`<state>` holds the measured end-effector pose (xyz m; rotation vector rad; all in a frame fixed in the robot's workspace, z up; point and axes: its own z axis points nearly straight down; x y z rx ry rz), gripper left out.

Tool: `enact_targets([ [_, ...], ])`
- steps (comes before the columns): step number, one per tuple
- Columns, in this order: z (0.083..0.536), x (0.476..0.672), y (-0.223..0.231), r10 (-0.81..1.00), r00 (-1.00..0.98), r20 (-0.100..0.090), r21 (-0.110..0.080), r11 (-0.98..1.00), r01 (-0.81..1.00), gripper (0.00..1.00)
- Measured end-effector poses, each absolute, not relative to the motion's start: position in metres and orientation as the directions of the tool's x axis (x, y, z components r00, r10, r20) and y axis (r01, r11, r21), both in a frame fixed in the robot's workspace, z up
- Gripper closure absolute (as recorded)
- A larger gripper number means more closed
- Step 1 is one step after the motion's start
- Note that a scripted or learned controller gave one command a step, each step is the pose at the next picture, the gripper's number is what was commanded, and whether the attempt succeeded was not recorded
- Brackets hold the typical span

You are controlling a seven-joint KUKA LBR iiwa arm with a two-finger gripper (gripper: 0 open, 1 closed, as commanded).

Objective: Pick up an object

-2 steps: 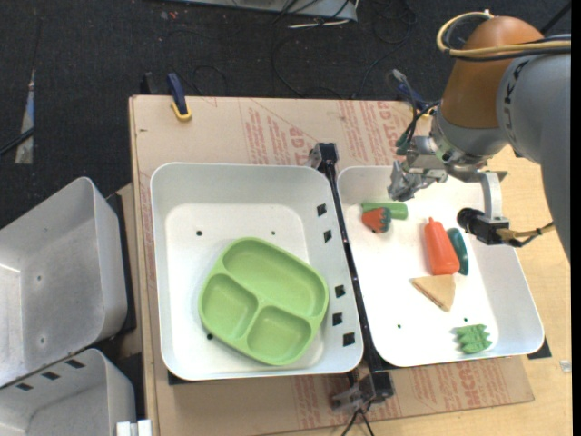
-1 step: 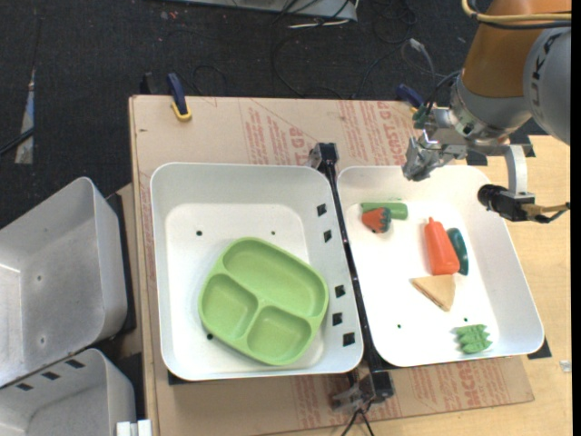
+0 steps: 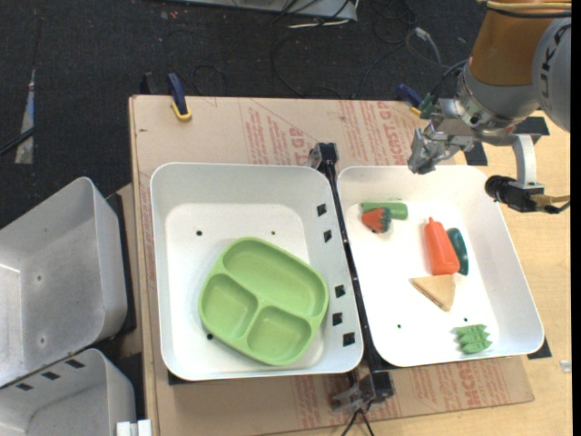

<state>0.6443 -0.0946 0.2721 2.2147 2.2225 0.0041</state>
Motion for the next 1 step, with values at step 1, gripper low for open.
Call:
enact_targets([
  [1,0.2707,0.6254,-0.0550,1.000,-0.007,0.001,-0.001,0.007,1.000,1.00],
])
